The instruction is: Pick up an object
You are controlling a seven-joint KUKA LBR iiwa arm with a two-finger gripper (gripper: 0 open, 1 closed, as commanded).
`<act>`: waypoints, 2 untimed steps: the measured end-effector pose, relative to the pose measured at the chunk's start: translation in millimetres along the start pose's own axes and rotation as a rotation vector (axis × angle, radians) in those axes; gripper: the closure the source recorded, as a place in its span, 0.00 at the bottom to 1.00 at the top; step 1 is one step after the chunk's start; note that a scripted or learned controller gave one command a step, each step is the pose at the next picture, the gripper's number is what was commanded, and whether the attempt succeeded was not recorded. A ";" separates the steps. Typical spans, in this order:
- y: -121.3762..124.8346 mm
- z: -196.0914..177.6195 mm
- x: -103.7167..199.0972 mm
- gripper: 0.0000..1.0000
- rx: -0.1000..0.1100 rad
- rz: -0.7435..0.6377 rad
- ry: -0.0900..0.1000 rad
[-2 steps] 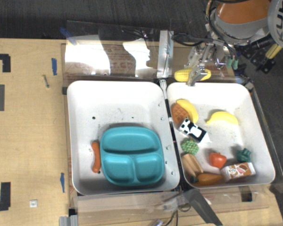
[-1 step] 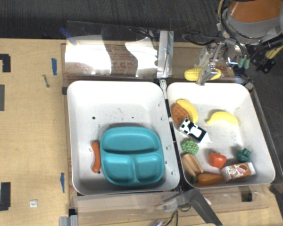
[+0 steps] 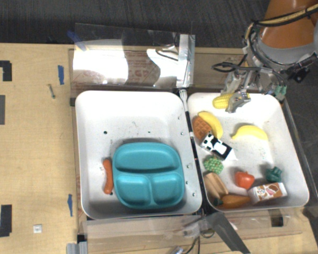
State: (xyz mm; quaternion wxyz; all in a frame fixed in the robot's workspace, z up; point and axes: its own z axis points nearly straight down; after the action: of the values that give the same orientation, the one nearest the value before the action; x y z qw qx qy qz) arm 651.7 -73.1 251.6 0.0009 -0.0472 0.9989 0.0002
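**A:** Start at the near edge of the table. What do you have in front of you?

**B:** In the right bin (image 3: 294, 157), along its near wall, you have a small carton (image 3: 268, 192) lying on its side, an orange carrot-like piece (image 3: 234, 200) and a tan bread-like piece (image 3: 215, 184). Just behind them sit a red tomato-like toy (image 3: 244, 179), a dark green piece (image 3: 274, 173) and a green knobbly ball (image 3: 213, 165).

**A:** And the left bin (image 3: 95, 110)?

**B:** A teal divided tray (image 3: 147, 174) fills its near half, with an orange sausage-like toy (image 3: 108, 175) lying just beside the tray's left edge.

**A:** Move farther back.

**B:** Mid-bin on the right you see a black-and-white block (image 3: 217, 145), a waffle-brown piece (image 3: 202, 126) touching a yellow banana (image 3: 212, 121), and a yellow lemon wedge (image 3: 250, 133) apart from them.

**A:** Where is the claw?

**B:** The claw (image 3: 236, 103) hangs at the far edge of the right bin, right against a yellow corn cob (image 3: 222, 101) lying by the far wall. You cannot tell whether it is wide or closed, nor whether it grips the cob.
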 end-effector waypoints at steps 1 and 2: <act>-5.9 -15.0 -16.4 1.00 0.002 -0.249 -0.009; -0.1 5.4 -16.3 1.00 0.000 -0.423 -0.003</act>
State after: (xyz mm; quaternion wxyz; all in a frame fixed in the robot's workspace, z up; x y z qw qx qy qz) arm 668.0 -71.6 246.2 0.0025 -0.2557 0.9667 0.0003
